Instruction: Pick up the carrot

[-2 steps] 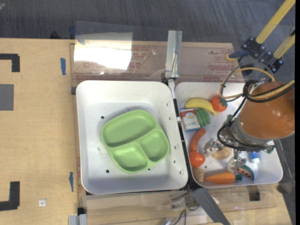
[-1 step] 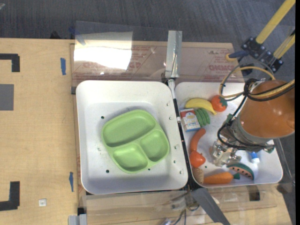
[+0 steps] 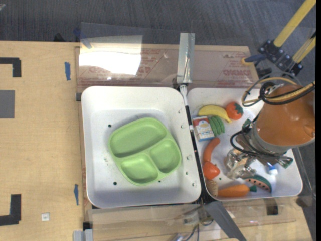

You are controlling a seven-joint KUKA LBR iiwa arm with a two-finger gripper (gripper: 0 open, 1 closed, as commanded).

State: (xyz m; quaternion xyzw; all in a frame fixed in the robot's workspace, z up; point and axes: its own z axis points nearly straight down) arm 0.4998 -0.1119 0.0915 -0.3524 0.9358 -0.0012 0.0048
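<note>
The carrot [image 3: 233,190] is orange and lies flat along the front wall of the right bin [image 3: 296,177], pointing left to right. My gripper [image 3: 239,166] hangs low just behind the carrot, a little toward the bin's middle, under the orange band of the arm [image 3: 283,122]. Nothing visibly sits in the gripper. The carrot lies fully in sight, apart from the gripper.
The right bin also holds a watermelon slice [image 3: 261,183] right of the carrot, a long red chili [image 3: 210,157], a small box [image 3: 203,129], a green vegetable [image 3: 217,125], a banana [image 3: 214,111] and a tomato [image 3: 234,110]. In the left bin [image 3: 95,134] lies a green divided plate [image 3: 145,149].
</note>
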